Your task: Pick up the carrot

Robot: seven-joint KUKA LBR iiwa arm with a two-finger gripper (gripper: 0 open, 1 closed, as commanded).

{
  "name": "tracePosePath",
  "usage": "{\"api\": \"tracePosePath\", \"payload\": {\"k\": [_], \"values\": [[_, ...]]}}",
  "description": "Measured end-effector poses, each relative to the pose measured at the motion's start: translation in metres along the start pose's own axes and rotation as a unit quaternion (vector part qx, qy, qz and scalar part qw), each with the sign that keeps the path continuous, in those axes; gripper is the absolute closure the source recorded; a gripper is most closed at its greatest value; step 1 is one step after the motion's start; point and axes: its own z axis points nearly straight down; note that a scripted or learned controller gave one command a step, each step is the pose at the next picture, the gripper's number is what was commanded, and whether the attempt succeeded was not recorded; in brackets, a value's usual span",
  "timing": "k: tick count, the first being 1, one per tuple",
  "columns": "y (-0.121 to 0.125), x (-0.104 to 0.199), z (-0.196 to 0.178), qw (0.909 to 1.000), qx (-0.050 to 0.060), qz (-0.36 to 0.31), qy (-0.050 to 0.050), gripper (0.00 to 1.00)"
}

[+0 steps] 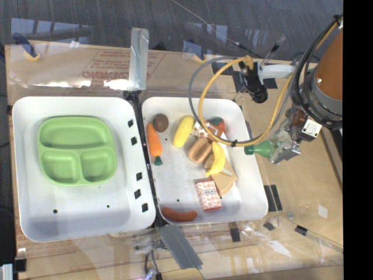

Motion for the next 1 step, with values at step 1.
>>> {"api": "tracePosePath", "payload": {"k": [1], "values": [[-0.0039, 0.002, -0.012, 1.0, 0.004, -0.002, 0.007, 1.0]]}}
